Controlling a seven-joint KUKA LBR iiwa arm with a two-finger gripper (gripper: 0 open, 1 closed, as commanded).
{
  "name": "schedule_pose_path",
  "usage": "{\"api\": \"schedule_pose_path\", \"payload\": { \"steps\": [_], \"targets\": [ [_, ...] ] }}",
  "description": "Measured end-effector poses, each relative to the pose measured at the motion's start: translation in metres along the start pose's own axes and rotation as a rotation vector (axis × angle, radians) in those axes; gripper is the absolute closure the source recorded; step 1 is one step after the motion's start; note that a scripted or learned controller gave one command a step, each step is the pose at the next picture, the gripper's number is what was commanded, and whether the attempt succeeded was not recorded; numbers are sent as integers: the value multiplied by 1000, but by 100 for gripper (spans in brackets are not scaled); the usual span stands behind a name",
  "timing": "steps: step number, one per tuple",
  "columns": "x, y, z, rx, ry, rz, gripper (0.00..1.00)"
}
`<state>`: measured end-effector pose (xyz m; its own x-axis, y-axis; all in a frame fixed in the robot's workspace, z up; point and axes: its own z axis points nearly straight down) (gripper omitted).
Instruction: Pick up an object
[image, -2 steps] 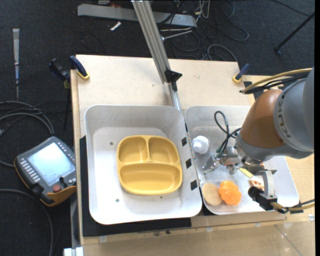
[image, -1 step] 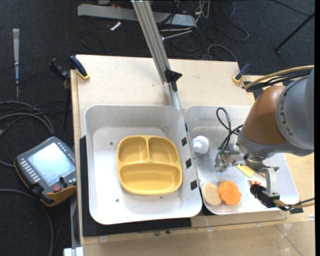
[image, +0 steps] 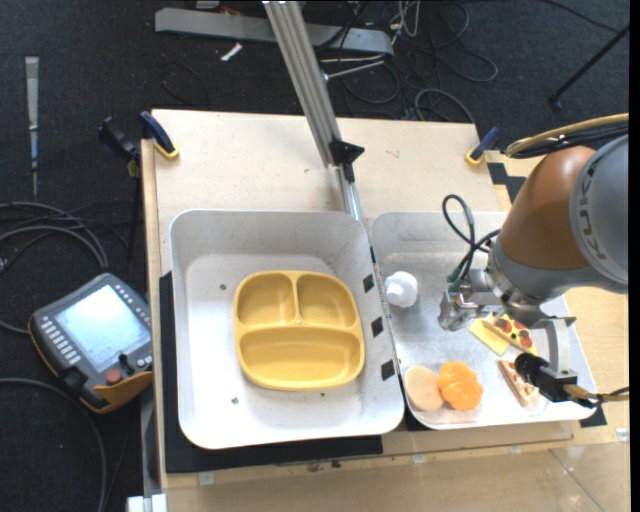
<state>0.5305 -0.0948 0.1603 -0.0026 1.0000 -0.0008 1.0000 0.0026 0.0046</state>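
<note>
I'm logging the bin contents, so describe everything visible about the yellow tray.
The yellow tray looks like smooth plastic, a rounded rectangle with three sections: two small ones along the far side and one long one along the near side. It lies flat and upright on the floor of the left white bin, roughly in the middle, apart from the walls. Nothing lies in its sections, and nothing else touches it.

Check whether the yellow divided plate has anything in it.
Empty: all three compartments of the yellow plate show bare yellow, in the left bin.
</note>
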Motion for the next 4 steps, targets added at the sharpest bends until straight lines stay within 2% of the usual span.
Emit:
{"api": "schedule_pose_path", "payload": {
  "steps": [2, 3, 4],
  "targets": [
    [1, -1, -96, -2, -1, -1, 100],
    [52, 11, -82, 6, 2, -5, 100],
    [105, 20, -81, 5, 2, -5, 100]
  ]
}}
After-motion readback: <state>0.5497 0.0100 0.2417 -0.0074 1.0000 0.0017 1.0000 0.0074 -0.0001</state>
